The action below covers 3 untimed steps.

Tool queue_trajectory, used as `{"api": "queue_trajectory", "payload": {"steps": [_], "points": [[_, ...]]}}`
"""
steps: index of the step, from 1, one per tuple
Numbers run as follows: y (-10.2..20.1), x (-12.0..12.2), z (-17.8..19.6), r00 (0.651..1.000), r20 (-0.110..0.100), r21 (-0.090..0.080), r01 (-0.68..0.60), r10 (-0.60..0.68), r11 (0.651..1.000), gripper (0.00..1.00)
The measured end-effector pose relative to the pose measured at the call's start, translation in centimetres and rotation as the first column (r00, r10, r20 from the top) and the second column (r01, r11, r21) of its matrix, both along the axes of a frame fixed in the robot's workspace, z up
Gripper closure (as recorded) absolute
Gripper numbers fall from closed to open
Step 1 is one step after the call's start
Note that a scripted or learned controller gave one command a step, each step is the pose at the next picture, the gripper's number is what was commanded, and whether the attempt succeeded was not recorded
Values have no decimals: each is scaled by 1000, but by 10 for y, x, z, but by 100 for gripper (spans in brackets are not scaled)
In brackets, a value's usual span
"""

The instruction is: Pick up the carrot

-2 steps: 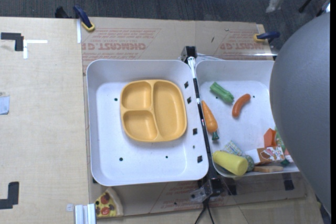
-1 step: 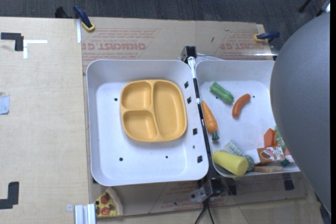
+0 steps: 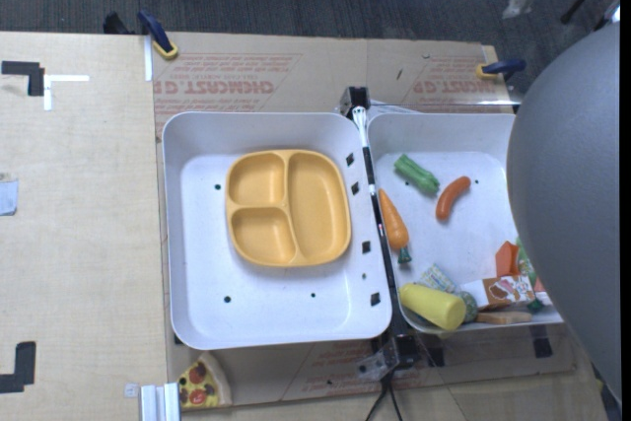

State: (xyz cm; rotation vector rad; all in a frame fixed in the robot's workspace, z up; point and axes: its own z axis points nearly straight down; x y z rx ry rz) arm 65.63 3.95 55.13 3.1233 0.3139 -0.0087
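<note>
The carrot (image 3: pixel 393 221) is orange and tapered, lying along the left wall of the right bin (image 3: pixel 473 161), its green end toward the front. The grey arm (image 3: pixel 577 212) fills the right side of the camera view and covers the right part of that bin. The gripper itself is hidden by the arm's body.
In the right bin lie a green pepper (image 3: pixel 417 175), a red-orange sausage (image 3: pixel 453 197), a yellow cylinder (image 3: pixel 432 306) and small food boxes (image 3: pixel 509 289). The left bin (image 3: pixel 187 242) holds a yellow divided plate (image 3: pixel 289 208). A toy pizza slice (image 3: pixel 200 384) lies on the cardboard in front.
</note>
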Motion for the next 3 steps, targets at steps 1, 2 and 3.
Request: {"api": "queue_trajectory", "payload": {"steps": [1,2,3], "points": [[10,-2,-11,1000,0,3,-4,4,1000,0],[40,-4,-20,1000,1,3,-8,8,1000,0],[17,-7,-217,1000,-1,0,-18,18,1000,0]]}}
